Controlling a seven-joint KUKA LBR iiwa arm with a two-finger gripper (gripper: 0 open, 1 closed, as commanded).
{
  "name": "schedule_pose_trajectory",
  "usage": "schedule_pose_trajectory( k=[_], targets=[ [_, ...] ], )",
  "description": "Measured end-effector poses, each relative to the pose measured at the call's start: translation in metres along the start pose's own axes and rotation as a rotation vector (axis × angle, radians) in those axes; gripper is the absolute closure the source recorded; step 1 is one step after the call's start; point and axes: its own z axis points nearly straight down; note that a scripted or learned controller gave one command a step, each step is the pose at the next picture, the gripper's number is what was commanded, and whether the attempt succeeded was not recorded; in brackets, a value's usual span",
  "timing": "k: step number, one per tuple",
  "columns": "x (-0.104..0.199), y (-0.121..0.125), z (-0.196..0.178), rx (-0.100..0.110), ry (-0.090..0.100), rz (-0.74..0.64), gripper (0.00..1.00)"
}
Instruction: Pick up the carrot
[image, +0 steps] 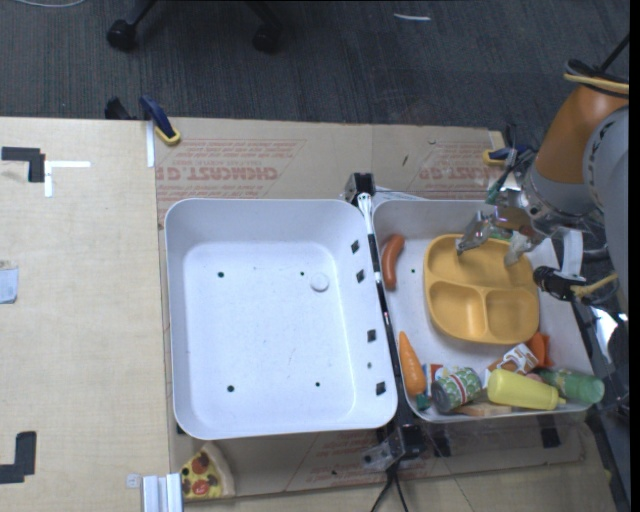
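Looking at where things sit, the whole move hinges on the carrot (411, 364) versus the hand (495, 238). The hand hangs over the far rim of the yellow tray (480, 295), fingers spread, nothing between them. The carrot is off the tray's near-left corner, lying along the left wall of the right bin (575, 330), long axis running near-to-far, fat end toward the far side. So the hand probably needs to cross the tray diagonally, toward the near left, and turn so the fingers close across the carrot's width. That wall right beside it could make things tight.
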Motion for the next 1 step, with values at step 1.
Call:
schedule_pose_trajectory(
  k=[1],
  targets=[
    [0.0581, -0.0266, 0.0059, -0.029, -0.018, 0.150, 0.00]
  ],
)
